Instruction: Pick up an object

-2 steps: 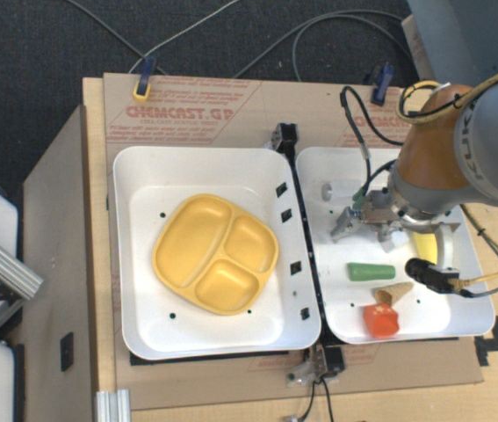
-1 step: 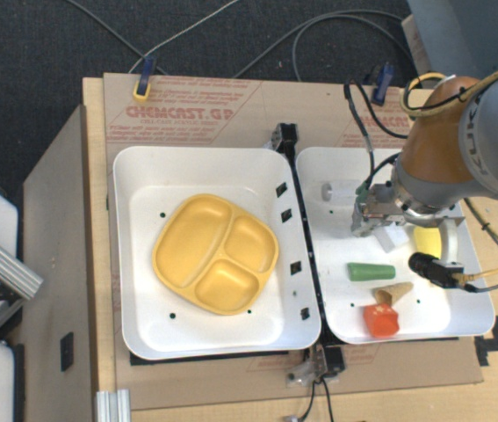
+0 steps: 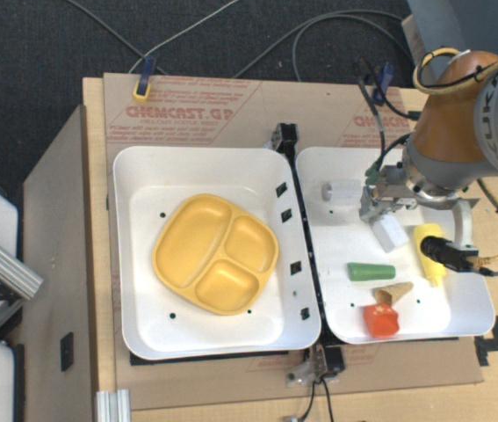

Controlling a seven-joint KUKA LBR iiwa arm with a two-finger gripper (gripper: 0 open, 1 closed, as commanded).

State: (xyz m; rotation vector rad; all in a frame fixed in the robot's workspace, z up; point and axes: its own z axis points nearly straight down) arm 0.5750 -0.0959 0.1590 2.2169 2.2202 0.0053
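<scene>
We see four small things in right bin point(image 3: 336, 319), near its front right part. Green block point(image 3: 371, 272) lies flat, long side going left to right. Tan cone piece point(image 3: 397, 294) lies just below and right of it, tilted. Red round thing point(image 3: 383, 321) sits below cone piece, touching or almost touching it, closest to front rim. Yellow thing point(image 3: 430, 251) lies to right of green block, long side up and down, partly hidden by black part.
</scene>
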